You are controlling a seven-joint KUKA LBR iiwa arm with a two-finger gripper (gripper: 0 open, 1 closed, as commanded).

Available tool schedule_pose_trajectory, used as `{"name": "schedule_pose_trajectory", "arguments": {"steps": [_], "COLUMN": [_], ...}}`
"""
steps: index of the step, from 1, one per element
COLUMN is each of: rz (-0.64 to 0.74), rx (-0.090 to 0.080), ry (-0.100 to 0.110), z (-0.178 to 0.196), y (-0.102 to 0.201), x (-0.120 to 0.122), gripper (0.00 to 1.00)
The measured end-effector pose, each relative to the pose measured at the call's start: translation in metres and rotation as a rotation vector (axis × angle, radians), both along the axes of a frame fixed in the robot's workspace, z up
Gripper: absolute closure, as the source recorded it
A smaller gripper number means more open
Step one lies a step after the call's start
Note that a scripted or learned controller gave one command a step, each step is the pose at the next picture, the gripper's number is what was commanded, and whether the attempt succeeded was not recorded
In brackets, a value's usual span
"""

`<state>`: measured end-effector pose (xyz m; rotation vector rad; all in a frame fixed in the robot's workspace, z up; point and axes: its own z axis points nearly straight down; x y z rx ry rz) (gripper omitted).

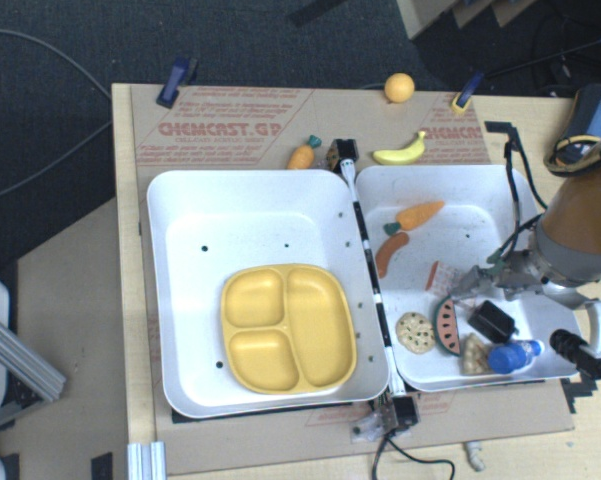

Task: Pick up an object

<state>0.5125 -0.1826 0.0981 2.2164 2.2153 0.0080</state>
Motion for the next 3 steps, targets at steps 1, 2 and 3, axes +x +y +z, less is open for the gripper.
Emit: {"name": "schedule_pose_trajectory", "arguments": {"steps": [1, 2, 3], "rz": [0.000, -0.001, 0.003], "rx": [0.003, 0.001, 0.003], "ry": [0.011, 0.006, 0.007], "z": [-0.014, -0.003, 0.070], "y": [-0.004, -0.004, 0.071], "x": [-0.030, -0.028, 0.007], "gripper": [0.00, 1.00, 1.00]}}
